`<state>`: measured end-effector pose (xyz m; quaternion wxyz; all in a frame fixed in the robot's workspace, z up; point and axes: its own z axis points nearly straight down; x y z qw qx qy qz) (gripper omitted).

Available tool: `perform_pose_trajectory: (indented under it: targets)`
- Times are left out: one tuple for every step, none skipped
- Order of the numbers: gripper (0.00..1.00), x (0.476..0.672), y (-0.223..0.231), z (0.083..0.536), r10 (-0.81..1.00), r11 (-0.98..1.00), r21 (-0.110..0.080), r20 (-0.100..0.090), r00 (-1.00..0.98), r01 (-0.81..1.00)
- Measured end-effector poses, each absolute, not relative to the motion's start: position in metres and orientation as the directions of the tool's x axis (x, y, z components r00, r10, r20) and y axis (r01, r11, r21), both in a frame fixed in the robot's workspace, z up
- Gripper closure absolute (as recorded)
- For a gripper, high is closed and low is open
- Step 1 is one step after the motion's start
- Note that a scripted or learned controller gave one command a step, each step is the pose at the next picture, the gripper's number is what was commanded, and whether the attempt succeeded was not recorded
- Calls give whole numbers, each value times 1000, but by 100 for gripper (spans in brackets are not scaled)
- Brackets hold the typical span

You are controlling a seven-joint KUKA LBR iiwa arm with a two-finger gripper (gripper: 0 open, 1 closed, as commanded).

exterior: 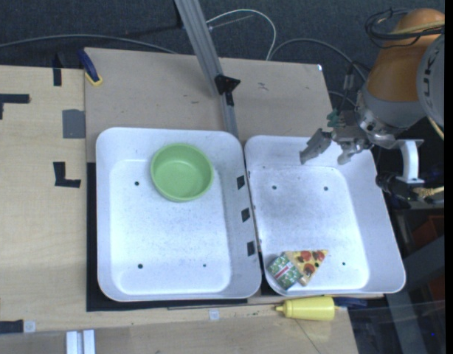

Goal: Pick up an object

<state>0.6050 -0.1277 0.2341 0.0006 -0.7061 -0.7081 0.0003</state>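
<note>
Camera view gives you the table (35, 198) with two white bins side by side; take the right bin (374, 220) as your clock face. The arm (403, 72) reaches in from about 2 o'clock, and the pincer (333, 150) hangs over the bin's far rim at roughly 12 o'clock, its two fingers spread apart with nothing between them.

The left bin (116, 271) carries a green bowl (182, 171) toward its far side, well apart from the pincer, out at its 9 o'clock.

The nearer target, by my reading, is the small colourful packet (296, 265) lying flat in the right bin's near-left corner, at about 7 o'clock from the pincer. Its long axis runs roughly 8 to 2 o'clock. You would need to travel toward the near edge and slightly left.

A yellow bottle (309, 308) lies just outside that bin's near rim.
</note>
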Motion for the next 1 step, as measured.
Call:
perform_pose_trajectory:
  targets:
    - [0, 605, -128, 234, 1000, 3, -1, 0, -3, 1000]
